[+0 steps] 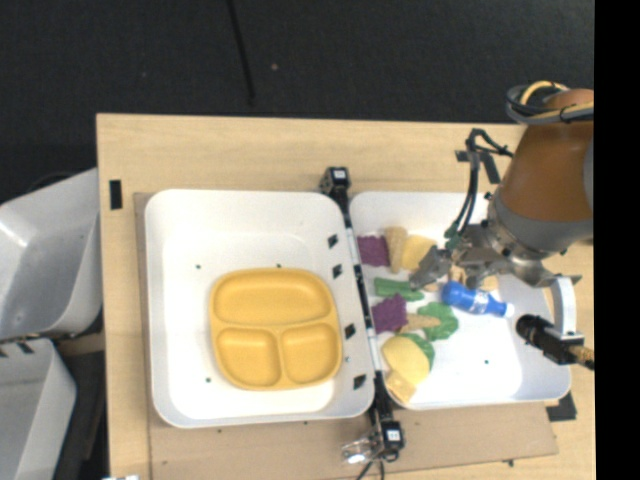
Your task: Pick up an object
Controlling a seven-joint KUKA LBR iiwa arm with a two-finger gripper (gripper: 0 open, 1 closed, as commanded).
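A yellow three-compartment tray (273,328) lies in the left white bin (170,268), toward its 5 o'clock corner. The wooden bench (250,148) carries both bins; the right bin (500,378) sits at 3 o'clock.

A yellow divided plate (273,326) lies in the left bin (170,298), which sits on the counter (250,148). To the right of the plate, across the shared rims, the right bin (480,378) holds a cluster of small things. Nearest the plate are two purple pieces (373,250), one above the other, with a green piece (398,288) between them. A yellow lump (406,358) lies below the lower purple piece. Farther right of the plate lies a blue bottle (474,300). The gripper (450,264) hangs over this cluster, just above the bottle, on the grey arm (545,183) with its orange band.
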